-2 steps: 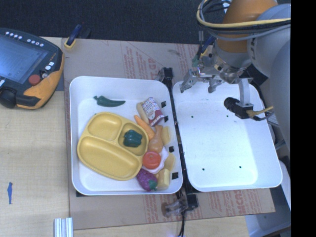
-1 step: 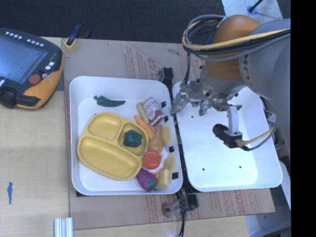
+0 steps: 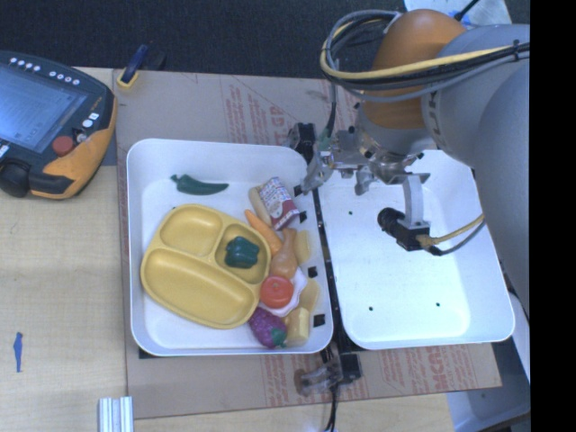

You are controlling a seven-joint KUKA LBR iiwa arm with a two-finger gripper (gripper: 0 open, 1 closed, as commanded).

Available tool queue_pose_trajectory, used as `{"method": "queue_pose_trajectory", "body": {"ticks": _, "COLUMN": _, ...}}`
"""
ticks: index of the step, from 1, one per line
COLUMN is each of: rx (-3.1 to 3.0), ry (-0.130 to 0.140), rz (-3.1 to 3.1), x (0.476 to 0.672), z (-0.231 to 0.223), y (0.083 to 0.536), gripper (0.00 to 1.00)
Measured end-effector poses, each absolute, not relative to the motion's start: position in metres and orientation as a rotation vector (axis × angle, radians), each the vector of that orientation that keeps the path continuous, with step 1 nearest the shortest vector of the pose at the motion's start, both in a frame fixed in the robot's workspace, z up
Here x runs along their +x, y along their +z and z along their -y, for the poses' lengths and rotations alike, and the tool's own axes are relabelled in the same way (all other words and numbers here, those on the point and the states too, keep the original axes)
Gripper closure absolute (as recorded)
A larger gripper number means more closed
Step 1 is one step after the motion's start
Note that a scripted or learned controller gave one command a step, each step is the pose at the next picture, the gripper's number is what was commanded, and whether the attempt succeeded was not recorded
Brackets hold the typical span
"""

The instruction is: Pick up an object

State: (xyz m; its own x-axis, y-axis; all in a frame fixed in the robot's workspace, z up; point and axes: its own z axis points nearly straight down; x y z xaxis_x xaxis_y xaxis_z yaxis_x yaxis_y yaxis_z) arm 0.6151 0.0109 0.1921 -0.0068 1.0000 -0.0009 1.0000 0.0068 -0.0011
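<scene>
Nearest the camera, a purple toy and a red tomato are sitting in the left bin beside a yellow tray holding a green pepper. An orange carrot is pointing up-left to down-right. A green chili is lying sideways farther back. The gripper is hanging over the right bin, holding nothing I can see. A controller is resting on the bench.

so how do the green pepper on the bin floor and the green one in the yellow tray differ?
The loose green pepper is long, thin and lies flat on the left bin floor. The green piece in the yellow tray is a chunky, darker lump sitting in a tray compartment. Both are green toy vegetables.
</scene>
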Motion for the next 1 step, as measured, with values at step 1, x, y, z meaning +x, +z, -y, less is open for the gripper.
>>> {"method": "queue_pose_trajectory", "body": {"ticks": 1, "rx": -2.229, "ry": -0.007, "rz": 2.228, "x": 0.6473, "z": 0.0425, "y": 0.2967, "gripper": 0.00}}
